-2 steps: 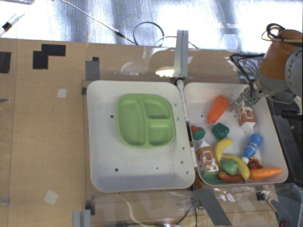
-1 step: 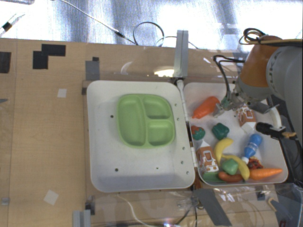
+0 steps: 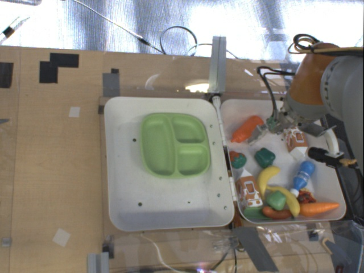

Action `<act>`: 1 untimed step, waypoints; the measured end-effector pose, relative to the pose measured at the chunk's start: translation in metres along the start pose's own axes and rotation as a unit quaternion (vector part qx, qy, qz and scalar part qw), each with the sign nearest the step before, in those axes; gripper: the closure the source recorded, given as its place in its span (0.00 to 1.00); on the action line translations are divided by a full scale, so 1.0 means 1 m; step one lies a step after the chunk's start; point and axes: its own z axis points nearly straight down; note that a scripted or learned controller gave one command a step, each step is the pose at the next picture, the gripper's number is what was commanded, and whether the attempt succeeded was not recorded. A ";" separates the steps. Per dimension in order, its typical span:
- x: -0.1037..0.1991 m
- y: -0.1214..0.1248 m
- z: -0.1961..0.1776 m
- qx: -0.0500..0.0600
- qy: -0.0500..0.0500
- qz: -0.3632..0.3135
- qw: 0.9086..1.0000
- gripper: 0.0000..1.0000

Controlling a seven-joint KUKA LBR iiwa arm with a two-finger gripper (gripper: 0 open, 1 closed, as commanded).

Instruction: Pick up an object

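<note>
Claw (image 3: 266, 127) just right of the orange carrot (image 3: 247, 128), right bin (image 3: 336, 182).

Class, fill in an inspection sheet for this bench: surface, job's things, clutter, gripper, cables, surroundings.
Surface: wooden bench with two white bins; black marks at its far left.
Job's things: right bin holds toy foods: orange pepper, banana, carrot, blue bottle, green cube, small cartons.
Clutter: green divided plate in left bin.
Gripper: gripper low over the right bin beside the pepper; grasp unclear.
Cables: black loops behind the bins and along the arm.
Surroundings: corrugated metal floor.
</note>
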 end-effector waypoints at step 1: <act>0.014 -0.068 0.002 -0.001 -0.001 0.057 0.998 0.00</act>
